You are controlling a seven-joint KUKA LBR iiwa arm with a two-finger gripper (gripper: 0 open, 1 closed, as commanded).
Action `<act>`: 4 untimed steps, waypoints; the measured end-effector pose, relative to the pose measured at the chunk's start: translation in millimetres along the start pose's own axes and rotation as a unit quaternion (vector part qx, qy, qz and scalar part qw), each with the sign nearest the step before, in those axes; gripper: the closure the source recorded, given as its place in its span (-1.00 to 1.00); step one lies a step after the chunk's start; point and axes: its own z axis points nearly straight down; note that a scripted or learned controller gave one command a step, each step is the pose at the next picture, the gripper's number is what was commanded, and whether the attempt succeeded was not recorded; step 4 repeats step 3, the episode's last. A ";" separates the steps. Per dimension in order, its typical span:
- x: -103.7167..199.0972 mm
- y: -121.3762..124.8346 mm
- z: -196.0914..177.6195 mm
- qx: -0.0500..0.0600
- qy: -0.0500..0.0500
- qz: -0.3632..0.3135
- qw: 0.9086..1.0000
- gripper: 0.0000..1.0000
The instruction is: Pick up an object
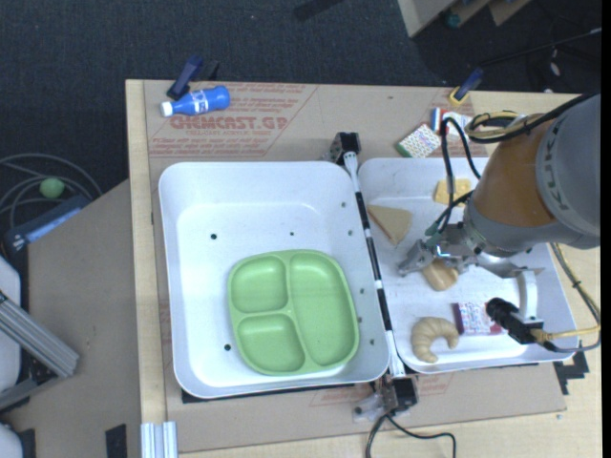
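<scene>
- Gripper: low in the right bin, directly over a small tan bread-like piece. Whether the fingers are released or clenched cannot be told.
- Candidate object: the bread-like piece lies near the right bin's middle, just right of the divider between the bins.
- Handling, as judged: light, soft, matte, unlikely to slip; it would squash under hard pressure. Grip across its narrow width.
- Neighbours: croissant nearer the camera; wedge beyond; dark wrapped packet beside the croissant.
- Surface: smooth white bin floor, shallow walls.
- Left bin holds a green divided plate.
- Worktop: cardboard-covered; blue bottle at its far edge.
</scene>
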 end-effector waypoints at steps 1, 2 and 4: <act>0.6 -13.3 -0.3 0.000 0.000 0.000 1.000 -1.00; 0.6 -13.1 -9.9 0.000 0.000 0.000 1.000 1.00; 67.2 8.5 -125.4 -0.002 0.000 -0.001 1.000 1.00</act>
